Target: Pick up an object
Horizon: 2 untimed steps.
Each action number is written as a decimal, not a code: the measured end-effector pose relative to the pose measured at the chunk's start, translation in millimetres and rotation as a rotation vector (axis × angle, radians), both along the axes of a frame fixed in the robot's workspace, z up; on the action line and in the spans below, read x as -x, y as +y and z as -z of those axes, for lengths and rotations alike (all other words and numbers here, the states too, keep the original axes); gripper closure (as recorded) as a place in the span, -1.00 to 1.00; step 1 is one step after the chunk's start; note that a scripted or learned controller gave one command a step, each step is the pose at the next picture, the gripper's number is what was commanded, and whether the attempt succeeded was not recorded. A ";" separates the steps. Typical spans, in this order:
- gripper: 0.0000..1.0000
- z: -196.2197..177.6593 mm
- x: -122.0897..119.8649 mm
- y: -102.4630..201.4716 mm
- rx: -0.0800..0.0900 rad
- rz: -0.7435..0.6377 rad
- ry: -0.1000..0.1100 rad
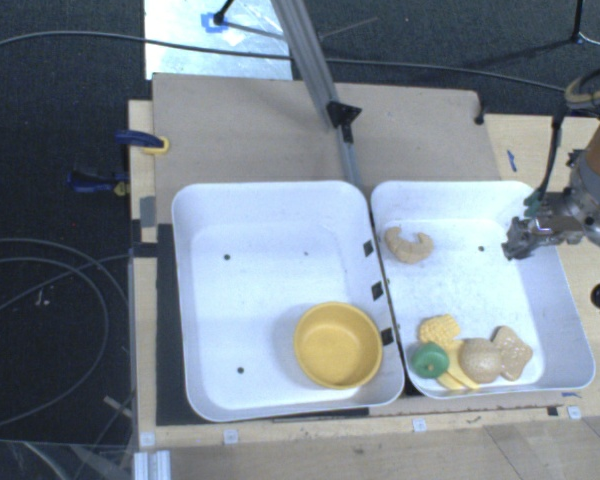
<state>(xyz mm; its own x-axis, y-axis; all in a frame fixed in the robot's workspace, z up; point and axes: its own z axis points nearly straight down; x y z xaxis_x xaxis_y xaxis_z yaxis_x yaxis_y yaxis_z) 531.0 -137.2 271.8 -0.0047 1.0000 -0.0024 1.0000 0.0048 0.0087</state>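
Lying in the right bin (555,308), the pickable things fall into two groups: a pale croissant-shaped piece (408,245) alone toward the far left of that bin, and a cluster in the near part, made up of a yellow corn-like piece (439,329), a green round piece (429,360), a tan lump (479,359) and a tan flat piece (512,350), all touching or just beside one another. A yellow bowl (337,343) sits in the near right corner of the left bin (205,268). The gripper (521,238) hangs at the right bin's right rim, so the croissant lies to its left at about the same depth, its curved long axis running left to right, while the cluster lies nearer and slightly left. The arm (595,183) enters from the right edge, wrist bent inward toward the bin. Whether the gripper is spread or closed cannot be told; nothing is seen in it.
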 end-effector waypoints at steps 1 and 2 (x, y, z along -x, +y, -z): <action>1.00 14.7 -11.9 46.5 -0.003 -0.005 0.007; 1.00 27.2 -18.8 101.8 -0.004 -0.006 0.007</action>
<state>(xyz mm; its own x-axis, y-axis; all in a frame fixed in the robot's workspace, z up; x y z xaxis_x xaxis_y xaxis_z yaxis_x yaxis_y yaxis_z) 549.8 -35.4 244.5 -0.0105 0.9999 0.0012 0.9999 0.0105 0.0013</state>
